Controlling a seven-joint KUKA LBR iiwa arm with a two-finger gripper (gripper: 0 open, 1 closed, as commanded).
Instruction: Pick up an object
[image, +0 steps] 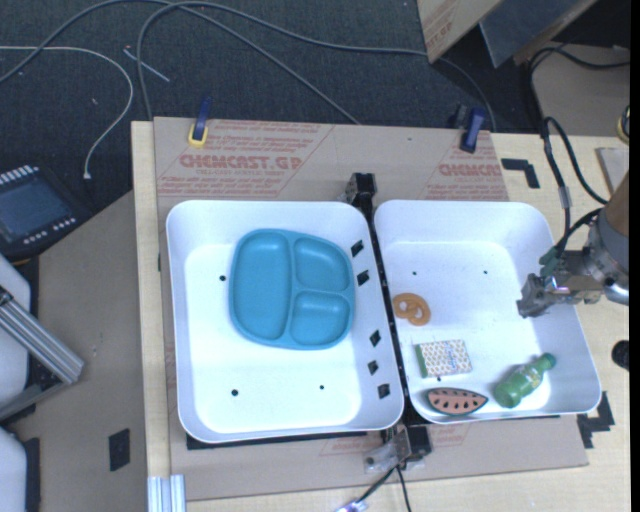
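Cardboard-topped worktop is carrying bins; the gripper, grip state apparently unreadable, should be descending squarely over the nearby green bottle.

Red print on the brown board under the bins reads "CHEMCAST GP" behind the left bin, and again, partly cut off, behind the right one; the smaller lines beneath are too fine to read.

Glossy white plastic bins; matt blue plastic plate.
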